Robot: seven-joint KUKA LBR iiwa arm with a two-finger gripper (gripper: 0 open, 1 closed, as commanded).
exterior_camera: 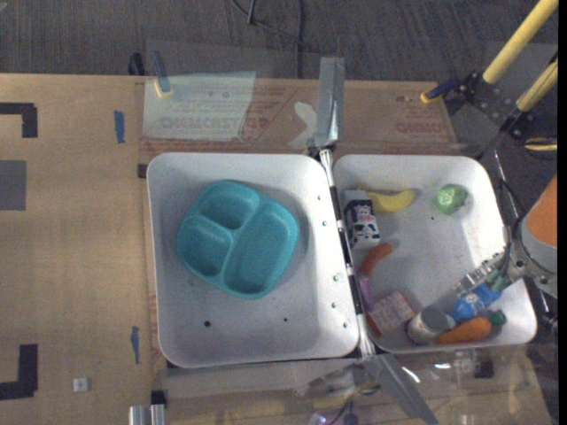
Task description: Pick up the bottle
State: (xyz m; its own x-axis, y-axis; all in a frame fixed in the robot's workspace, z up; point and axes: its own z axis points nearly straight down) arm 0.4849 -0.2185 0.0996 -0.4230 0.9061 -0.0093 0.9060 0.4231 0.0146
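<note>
The arm [542,237] leans in low from the right, orange band at the edge, wrist angled down and leftward into the right bin [416,264]. Its end effector [483,282] sits at the bin's near right corner, right over the bottle [454,312], which lies on its side beside a carrot [465,330]. How wide the end effector stands, I cannot tell. A teal tray [237,237] rests in the left bin [177,299].
</note>
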